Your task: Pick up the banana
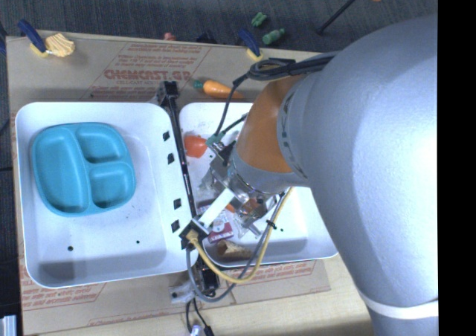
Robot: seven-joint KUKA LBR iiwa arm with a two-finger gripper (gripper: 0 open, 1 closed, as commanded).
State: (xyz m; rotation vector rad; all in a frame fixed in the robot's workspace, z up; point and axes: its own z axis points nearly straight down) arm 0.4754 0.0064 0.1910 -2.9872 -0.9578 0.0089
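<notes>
Cardboard-covered bench under two white bins. Down in the right bin (316, 241) sits the gripper (223, 215), its state impossible to tell amid clutter. I cannot make out the banana. Above it lies an orange-red object (195, 146); left, a blue divided tray (82, 167) in the left bin (44, 267).

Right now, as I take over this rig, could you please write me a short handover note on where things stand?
Tool: the tool is down inside the right bin, near its front-left corner; the arm covers most of that bin, and I cannot tell how the tool is set.
Things: I cannot pick out the banana; it may be hidden under the arm. An orange-red item lies by the right bin's left wall. A blue divided tray sits in the left bin.
Done: no grasp confirmed.
Left: locate the banana, grasp it and lift it.
</notes>
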